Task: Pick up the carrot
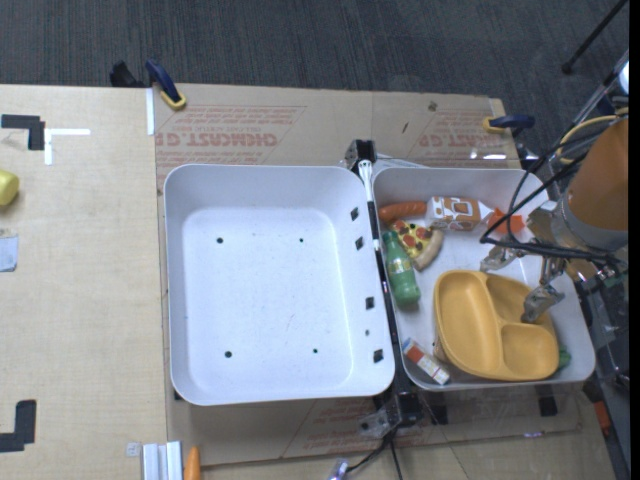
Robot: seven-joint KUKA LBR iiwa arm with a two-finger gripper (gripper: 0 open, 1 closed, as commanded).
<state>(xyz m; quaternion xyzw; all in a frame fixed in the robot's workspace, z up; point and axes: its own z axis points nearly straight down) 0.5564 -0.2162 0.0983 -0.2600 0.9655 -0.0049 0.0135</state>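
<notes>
Dark carpet surrounds the bench [80, 298]. End effector [520, 283], fingers apart and holding nothing, hovers in approach; carrot [402, 210] lies well left, needing travel there.

Arm [600, 193]: broad orange band on a rounded link, grey collar section just below it toward the wrist. Thin black cables loop across the wrist, one yellowish cable among them. Tool [520, 283]: bare grey metal, two slim fingers [497, 259] with angular linkages, small joints visible. Dark bracket hardware beside the wrist. No readable markings; screws too small to tell.
</notes>
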